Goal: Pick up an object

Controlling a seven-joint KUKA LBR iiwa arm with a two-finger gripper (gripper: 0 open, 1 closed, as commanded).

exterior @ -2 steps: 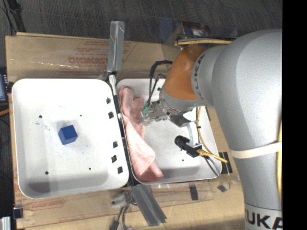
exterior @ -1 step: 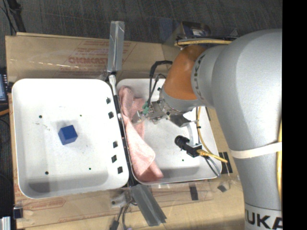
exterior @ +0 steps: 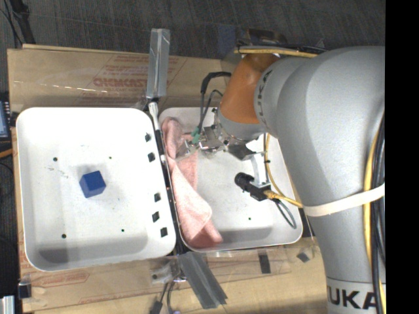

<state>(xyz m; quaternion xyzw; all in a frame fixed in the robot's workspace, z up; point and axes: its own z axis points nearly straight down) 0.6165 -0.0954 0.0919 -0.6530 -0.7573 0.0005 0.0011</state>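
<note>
gripper (exterior: 198,141): low over the top end of the pink cloth (exterior: 190,198), at it or just touching; how far open it is I cannot tell from this angle; nothing visibly held
pink cloth: likely the pick target, judging by where the gripper sits; soft, terry-looking fabric; crumpled into a long strip, narrow at the top, wider and folded at the bottom
why it lies so: limp fabric, so it slumps along the bin wall; my guess is that a wall-side grasp leaves little room on that side
right bin (exterior: 262,235): holds the cloth along one wall; shallow, smooth white, rounded corners
arm (exterior: 327,129): reaches in from the side opposite the cloth's wall; smooth grey shell; orange band above the wrist
left bin (exterior: 78,133): across the wall from the cloth; same white tray shape
blue cube (exterior: 92,183): in the left bin, well apart from the cloth; small, rigid, square-edged
cardboard (exterior: 72,74): under both bins, showing past the cloth's top end; flat brown, red print
</note>
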